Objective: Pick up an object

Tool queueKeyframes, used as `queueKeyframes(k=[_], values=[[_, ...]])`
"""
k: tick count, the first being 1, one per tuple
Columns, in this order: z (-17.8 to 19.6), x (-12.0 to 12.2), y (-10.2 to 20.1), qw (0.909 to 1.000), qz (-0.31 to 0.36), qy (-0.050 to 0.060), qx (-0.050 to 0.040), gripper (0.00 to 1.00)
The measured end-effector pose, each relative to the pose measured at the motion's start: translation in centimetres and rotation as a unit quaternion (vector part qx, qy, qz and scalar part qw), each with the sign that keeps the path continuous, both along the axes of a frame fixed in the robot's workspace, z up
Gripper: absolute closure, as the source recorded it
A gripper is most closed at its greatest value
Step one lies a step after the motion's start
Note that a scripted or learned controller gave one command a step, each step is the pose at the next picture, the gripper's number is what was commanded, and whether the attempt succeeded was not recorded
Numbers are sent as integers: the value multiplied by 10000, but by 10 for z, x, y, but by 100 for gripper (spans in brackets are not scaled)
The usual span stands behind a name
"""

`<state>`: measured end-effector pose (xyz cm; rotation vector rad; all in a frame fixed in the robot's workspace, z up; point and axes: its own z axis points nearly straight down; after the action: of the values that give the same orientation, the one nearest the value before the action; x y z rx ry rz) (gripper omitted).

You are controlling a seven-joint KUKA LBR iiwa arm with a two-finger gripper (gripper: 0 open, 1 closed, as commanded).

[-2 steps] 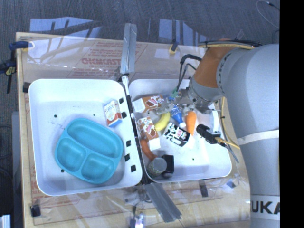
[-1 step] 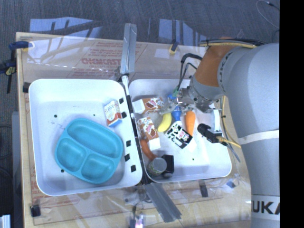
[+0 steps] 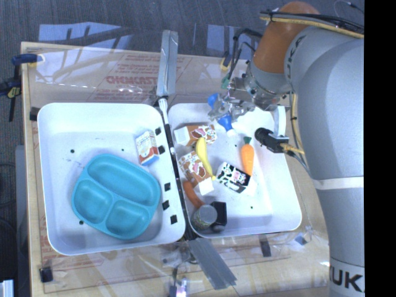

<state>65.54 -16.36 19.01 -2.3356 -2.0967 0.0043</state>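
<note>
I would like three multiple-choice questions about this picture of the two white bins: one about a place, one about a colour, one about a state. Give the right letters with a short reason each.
1. Where does the light blue divided plastic plate lie?
A. in the left white bin
B. in the right white bin
C. on the bench outside the bins

2. What colour is the carrot-shaped toy in the right bin?
A. green
B. orange
C. purple

3. How does the small red and white carton stand in relation to the plate?
A. it lies on top of the plate
B. it lies under the plate
C. it lies beside the plate, near the divider between the bins

Answers: 1 A, the plate fills the lower part of the left bin. 2 B, its body is plainly orange. 3 C, the carton sits above the plate's edge, by the divider.
</note>
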Motion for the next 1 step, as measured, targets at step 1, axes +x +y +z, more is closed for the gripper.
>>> queueKeyframes(k=[1], values=[[-1,0,0,10000,0,7,1,0]])
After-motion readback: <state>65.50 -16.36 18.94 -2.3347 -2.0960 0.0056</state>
